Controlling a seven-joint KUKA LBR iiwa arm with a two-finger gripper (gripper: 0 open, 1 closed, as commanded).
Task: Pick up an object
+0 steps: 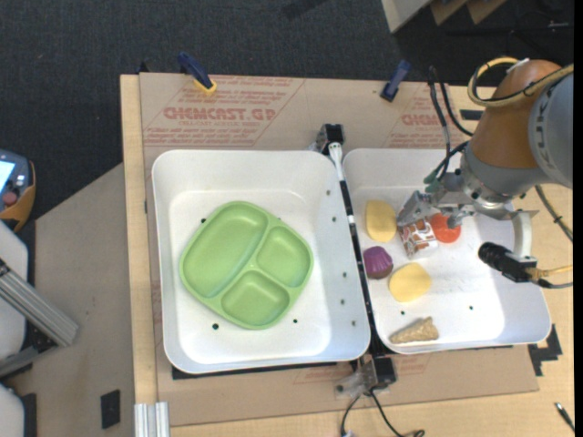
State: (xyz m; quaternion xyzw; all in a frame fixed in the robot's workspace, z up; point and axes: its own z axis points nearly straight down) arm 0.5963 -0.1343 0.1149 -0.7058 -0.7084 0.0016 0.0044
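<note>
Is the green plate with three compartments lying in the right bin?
No, the green plate lies in the left bin, while the right bin holds the small food items.

Right bin point(474, 330): yellow pieces point(381, 220) and point(410, 282), purple piece point(378, 261), red-and-white box point(419, 236), orange piece point(446, 228) crowd centre-left; tan wedge point(414, 331) at lower edge. Lower-right floor bare. Left bin point(173, 244): green divided plate point(246, 264) occupies centre; margins free.
</note>
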